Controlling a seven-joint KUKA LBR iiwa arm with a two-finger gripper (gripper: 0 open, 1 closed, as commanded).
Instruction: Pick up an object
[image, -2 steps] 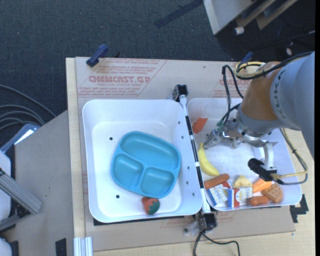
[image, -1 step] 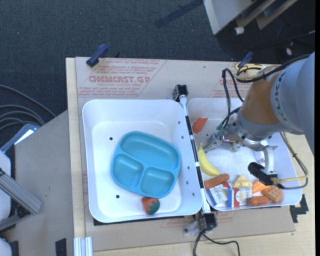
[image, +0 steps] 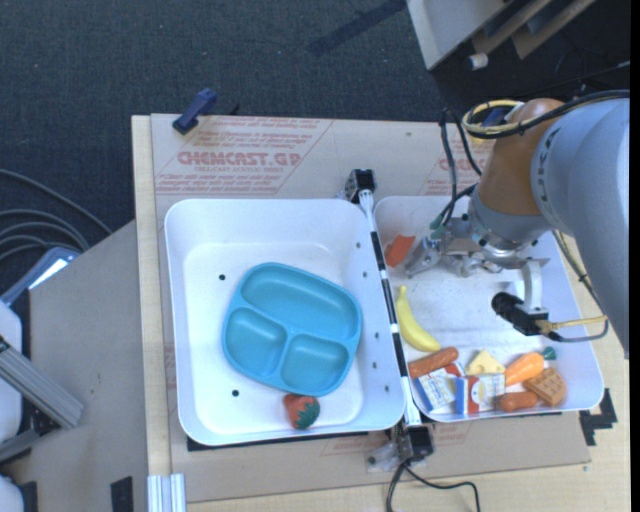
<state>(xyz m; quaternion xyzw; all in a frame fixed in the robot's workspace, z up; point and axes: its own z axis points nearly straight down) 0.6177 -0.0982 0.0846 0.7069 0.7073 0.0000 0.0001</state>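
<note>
Although how the jaws (image: 432, 250) stood could not be told, the orange-red piece (image: 400, 248) lay just left of them, near the banana (image: 411, 322).

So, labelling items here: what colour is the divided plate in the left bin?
Light blue; the divided plate shows clearly in the camera view.

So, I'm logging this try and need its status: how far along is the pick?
Nothing looks picked yet. The banana, strawberry and blue tray all lie in the bins. In hand: the gripper is low in the right bin, near a small orange-red piece; whether it grips anything cannot be told. Left: a visible grasp and a lift.
</note>
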